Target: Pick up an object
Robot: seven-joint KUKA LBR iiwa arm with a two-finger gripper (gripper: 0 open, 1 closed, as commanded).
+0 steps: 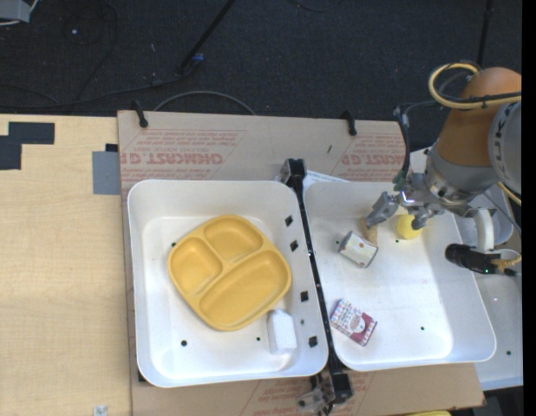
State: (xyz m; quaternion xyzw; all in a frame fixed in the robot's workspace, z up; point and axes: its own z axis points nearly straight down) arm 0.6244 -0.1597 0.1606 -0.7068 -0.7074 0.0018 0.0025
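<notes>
White bins: two shallow plastic bins side by side on the bench, the left bin (pixel 151 232) and the right bin (pixel 459 319), parted by a black divider (pixel 304 250).
Left bin contents: a yellow three-compartment plastic tray (pixel 229 271) lies tilted across the middle; a small white bottle-like item (pixel 281 332) lies just beside the tray's lower right corner, near the divider.
Right bin contents: a small white and tan box-shaped item (pixel 358 249) sits left of centre; a flat pink and white packet (pixel 352 322) lies near the front; a small yellow rounded object (pixel 409 225) rests toward the back.
Open room: the right half and front right of the right bin floor are bare; the left bin has bare floor along its left wall and front.
Gripper: the metal two-finger gripper (pixel 396 208) sits over the back of the right bin with its fingers spread apart and nothing between them.
Relation: yellow rounded object just beside the gripper; the box-shaped item lies near, toward the front left; packet well apart.
</notes>
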